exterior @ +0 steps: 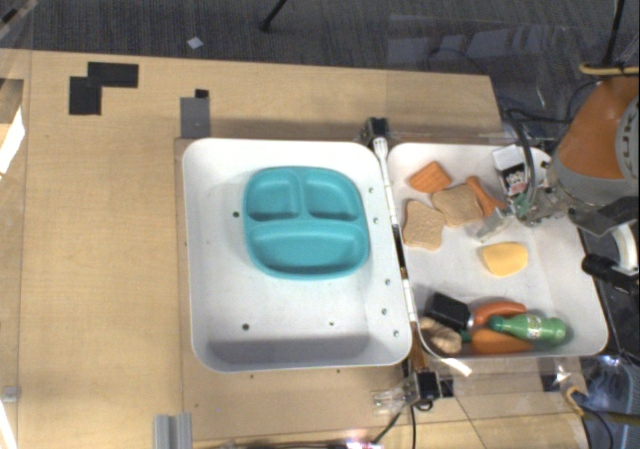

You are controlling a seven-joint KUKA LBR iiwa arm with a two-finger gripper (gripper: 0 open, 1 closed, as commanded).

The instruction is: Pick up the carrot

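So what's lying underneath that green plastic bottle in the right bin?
The green plastic bottle lies across an orange carrot-like piece at the front of the right white bin. The stretch it covers is hidden, so I cannot tell what else is beneath.

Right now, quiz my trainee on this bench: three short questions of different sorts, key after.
1. True or false: the teal divided plate lies in the left bin.
2. Which bin holds the carrot? A) left B) right
3. Fill in: the gripper is over the ____ bin.

Key: 1 true; 2 B; 3 right. The carrot lies partly under a bread slice, just left of the gripper.
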